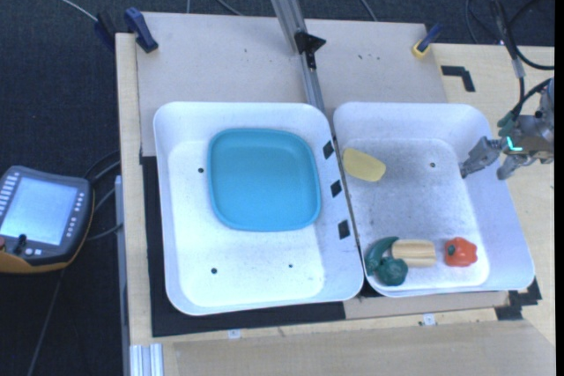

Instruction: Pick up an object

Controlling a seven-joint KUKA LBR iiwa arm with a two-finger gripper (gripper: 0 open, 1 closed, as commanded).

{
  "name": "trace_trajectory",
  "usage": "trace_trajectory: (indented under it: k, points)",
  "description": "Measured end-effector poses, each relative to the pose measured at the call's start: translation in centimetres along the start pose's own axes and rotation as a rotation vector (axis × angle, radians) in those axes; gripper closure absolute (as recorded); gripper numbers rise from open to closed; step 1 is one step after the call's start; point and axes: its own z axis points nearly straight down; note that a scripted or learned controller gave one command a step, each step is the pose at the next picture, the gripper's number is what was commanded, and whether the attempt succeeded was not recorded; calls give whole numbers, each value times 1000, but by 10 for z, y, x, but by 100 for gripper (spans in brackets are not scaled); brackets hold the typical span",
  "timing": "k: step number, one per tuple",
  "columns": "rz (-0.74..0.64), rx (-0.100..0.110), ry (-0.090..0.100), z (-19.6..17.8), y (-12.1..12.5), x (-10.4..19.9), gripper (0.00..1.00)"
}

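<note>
Found gripper [490, 161] at the right side of the right bin [414, 114], over its sloping wall, well short of any object. Read its fingers as spread apart, with nothing between them. Could not tell its height above the bin floor from this slanted view.

Counted four candidates in that bin. Placed a yellow piece [363, 165] alone near the top-left corner, close to the divider between the bins. Placed the other three in a row along the near edge: green pepper [386, 261], tan block [414, 253] touching or almost touching it, and red piece [459, 252] just beside the block. Noted a blue plate [264, 179] sitting in the left bin [169, 129], well apart from the gripper.

Judged the step as the approach: no target reached, no grasp begun. Took the red piece as the nearest pick, lying almost straight toward the near edge from the gripper. Reckoned the next move would call for a shift over that piece, a descent with fingers wide, and a closing line across its narrow side. Saw crowding as the risk there, with the block next door and the bin wall rising close behind. Rated the yellow piece an easier grasp, standing free on bare floor, though farther to travel.
</note>
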Motion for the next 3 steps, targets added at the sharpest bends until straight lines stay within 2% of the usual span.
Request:
trace_trajectory:
  k: [1,3]
  points:
    - [0,0,0,0,0,0,0]
    - [0,5,1,123,3,7,0]
